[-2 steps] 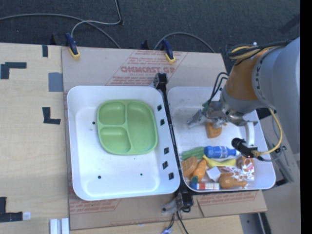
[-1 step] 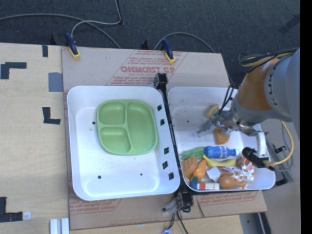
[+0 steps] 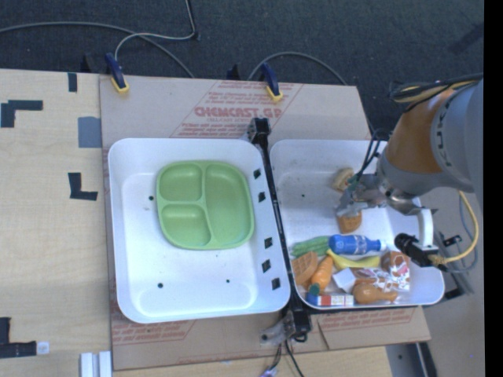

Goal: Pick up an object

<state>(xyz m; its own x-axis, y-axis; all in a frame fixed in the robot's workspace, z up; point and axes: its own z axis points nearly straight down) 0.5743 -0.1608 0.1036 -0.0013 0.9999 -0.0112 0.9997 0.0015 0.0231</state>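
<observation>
My gripper (image 3: 351, 205) hangs low in the right bin (image 3: 306, 181), at its middle right. Directly below it, touching or nearly touching, is a small orange object (image 3: 348, 223). A tan bread-like piece (image 3: 342, 179) lies just behind the gripper. Along the bin's front lie a blue and white bottle (image 3: 357, 245), a yellow banana (image 3: 355, 260), a green vegetable (image 3: 310, 247), a carrot (image 3: 322, 272) and a brown pastry-like piece (image 3: 374, 293). Whether the gripper holds anything is not visible.
The left bin (image 3: 134, 234) holds a green divided plate (image 3: 206, 204). A black divider (image 3: 269, 210) runs between the bins. The arm's grey body and orange band (image 3: 420, 136) cover the right bin's far right corner. Cables (image 3: 440, 246) hang at the bin's right edge.
</observation>
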